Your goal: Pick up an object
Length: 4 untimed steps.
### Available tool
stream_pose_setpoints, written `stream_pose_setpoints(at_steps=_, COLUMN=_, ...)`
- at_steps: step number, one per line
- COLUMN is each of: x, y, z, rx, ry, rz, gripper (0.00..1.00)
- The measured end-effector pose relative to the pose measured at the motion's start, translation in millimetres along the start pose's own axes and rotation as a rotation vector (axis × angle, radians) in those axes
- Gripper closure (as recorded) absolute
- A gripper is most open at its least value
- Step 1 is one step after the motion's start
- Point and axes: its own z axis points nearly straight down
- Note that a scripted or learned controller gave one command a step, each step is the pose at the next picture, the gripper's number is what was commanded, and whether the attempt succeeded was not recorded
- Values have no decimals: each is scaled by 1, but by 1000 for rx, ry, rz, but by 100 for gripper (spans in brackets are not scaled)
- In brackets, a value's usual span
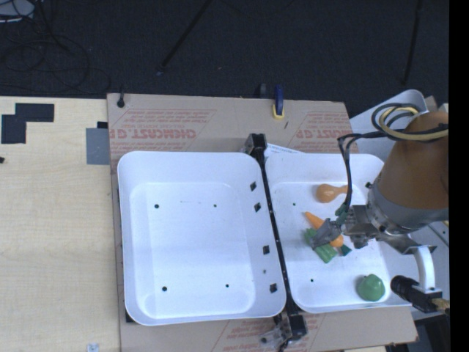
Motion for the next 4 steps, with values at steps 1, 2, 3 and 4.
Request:
stream_pose_setpoints(at_steps=1, x=1, y=66, z=129, rx=-8, ry=0, rz=-4, gripper=0)
stream_pose_setpoints(at_steps=2, x=-43, y=153, z=-36, rx=-22, ry=-7, rz=-3, gripper=0)
stream_pose_setpoints(at_steps=3, x=-70, y=149, z=88, rx=2, ry=0, rz=0, gripper=0)
stream_pose_setpoints(at_steps=4, x=-121, y=153, z=129, rx=-2, ry=-1, rz=-2, gripper=0)
